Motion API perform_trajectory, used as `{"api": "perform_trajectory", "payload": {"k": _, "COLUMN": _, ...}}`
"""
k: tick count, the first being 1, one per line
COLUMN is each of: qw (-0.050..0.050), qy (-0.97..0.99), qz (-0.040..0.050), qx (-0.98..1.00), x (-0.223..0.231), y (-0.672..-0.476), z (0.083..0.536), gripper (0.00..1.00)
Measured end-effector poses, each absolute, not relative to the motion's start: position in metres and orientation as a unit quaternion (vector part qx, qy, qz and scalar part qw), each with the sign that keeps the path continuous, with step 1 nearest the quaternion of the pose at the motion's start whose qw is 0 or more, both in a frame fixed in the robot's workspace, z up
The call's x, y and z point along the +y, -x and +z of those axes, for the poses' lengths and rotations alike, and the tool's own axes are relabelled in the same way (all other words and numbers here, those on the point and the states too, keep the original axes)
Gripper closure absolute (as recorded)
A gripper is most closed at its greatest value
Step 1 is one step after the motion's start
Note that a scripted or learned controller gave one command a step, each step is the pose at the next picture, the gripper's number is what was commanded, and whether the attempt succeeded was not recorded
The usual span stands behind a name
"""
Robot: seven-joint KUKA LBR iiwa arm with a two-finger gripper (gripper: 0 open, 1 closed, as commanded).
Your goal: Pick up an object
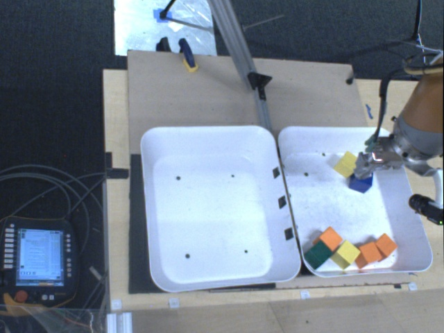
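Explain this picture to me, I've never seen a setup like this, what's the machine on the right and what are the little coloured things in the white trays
One camera fixed above a bench looks down at a slant. On the bench sit two shallow white bins side by side: the left bin and the right bin. The grey and orange shape entering from the right is a robot arm, moved by a program and meant to pick something up. Its gripper is low in the right bin, over a blue block and beside a yellow block. Whether it grips anything cannot be made out. Near that bin's front edge lies a cluster: three orange blocks, a green block and another yellow one. At lower left lies a handheld control screen.
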State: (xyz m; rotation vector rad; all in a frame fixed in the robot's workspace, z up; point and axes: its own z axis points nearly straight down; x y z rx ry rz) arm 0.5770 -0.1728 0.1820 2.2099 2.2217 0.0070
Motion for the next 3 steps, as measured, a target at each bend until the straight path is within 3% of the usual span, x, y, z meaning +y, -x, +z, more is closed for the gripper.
{"api": "perform_trajectory", "payload": {"k": 2, "qw": 0.004, "qy": -0.705, "qz": 0.0021, "qx": 0.709, "x": -0.164, "y": -0.592, "z": 0.28, "gripper": 1.0}}
{"api": "perform_trajectory", "payload": {"k": 3, "qw": 0.0, "qy": -0.704, "qz": 0.0007, "qx": 0.71, "x": -0.116, "y": -0.593, "z": 0.271, "gripper": 1.0}}
